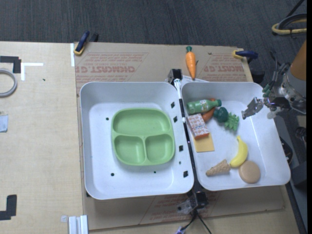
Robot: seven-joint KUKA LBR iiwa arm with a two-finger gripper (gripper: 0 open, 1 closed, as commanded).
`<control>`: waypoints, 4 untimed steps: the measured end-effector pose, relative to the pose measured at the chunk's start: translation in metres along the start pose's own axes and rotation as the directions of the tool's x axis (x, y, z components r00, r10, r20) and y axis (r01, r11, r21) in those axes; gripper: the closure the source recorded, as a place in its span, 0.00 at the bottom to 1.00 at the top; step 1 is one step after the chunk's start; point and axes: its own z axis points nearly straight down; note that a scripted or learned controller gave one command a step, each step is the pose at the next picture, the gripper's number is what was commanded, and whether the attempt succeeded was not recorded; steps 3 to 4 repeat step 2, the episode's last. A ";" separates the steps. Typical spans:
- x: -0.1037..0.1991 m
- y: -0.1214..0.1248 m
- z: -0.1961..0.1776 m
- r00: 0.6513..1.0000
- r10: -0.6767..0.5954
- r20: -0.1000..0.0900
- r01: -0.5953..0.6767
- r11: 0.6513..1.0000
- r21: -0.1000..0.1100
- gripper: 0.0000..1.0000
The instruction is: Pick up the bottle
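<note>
The green bottle (204,105) lies on its side in the right bin (265,140), near the bin's back left corner, with its orange cap pointing right. My gripper (251,108) hovers over the right side of that bin, well to the right of the bottle and apart from it. It stands open with nothing between its fingers.
Around the bottle lie a carrot piece (208,115), broccoli (228,119), a red-and-white box (197,126), a cheese slice (204,144), a banana (239,153), an ice cream cone (218,168) and a round bun (249,172). The left bin holds a green divided plate (143,137). A toy carrot (190,62) lies behind the bins.
</note>
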 end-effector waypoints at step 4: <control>-0.014 -0.054 -0.064 1.000 -0.030 0.001 0.030 1.000 -0.001 1.00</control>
